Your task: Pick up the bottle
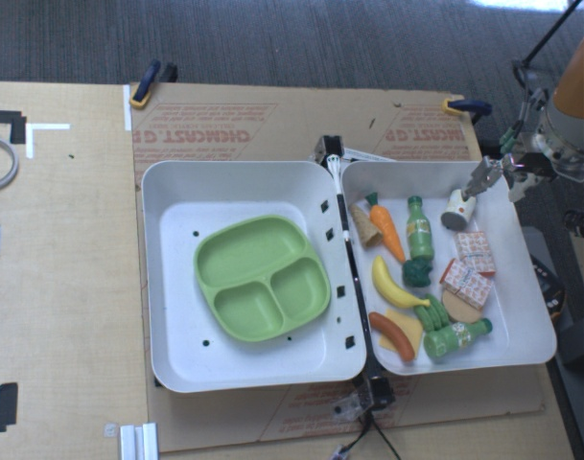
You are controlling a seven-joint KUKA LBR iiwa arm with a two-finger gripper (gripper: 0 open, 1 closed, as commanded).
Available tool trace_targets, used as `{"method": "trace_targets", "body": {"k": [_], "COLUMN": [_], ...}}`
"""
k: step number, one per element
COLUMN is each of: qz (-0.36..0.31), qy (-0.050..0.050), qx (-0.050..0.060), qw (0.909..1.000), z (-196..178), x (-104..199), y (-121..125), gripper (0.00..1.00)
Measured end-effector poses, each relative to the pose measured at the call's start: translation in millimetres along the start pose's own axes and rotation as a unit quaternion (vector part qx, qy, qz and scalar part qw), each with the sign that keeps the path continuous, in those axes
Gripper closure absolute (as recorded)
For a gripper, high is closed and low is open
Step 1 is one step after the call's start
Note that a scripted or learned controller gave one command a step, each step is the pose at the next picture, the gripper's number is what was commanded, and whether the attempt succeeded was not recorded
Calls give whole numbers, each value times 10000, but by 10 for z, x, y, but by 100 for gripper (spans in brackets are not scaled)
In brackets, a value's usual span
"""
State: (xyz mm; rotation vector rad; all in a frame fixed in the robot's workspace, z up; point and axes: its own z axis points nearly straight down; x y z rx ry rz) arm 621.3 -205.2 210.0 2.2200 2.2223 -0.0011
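1. Camera view, far left first: the left bin [167, 257] holds a green divided plate [263, 278], lying flat near its middle.
2. Right bin [522, 257]: a carrot [387, 230] and a banana [395, 288] lie along its left part.
3. One green bottle [419, 228] lies just right of the carrot; a second bottle [456, 335] lies on its side at the near edge.
4. Two red-and-white boxes [469, 268] sit right of centre.
5. Over the bin's far right corner hangs the gripper [457, 209]; whether its fingers are spread or pressed together I cannot tell.
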Motion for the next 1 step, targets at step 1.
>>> {"method": "trace_targets", "body": {"k": [1], "qz": [-14], "qy": [-6], "qx": [-3], "qw": [10000], "z": [-98], "x": [-1], "y": [4], "gripper": [100]}}
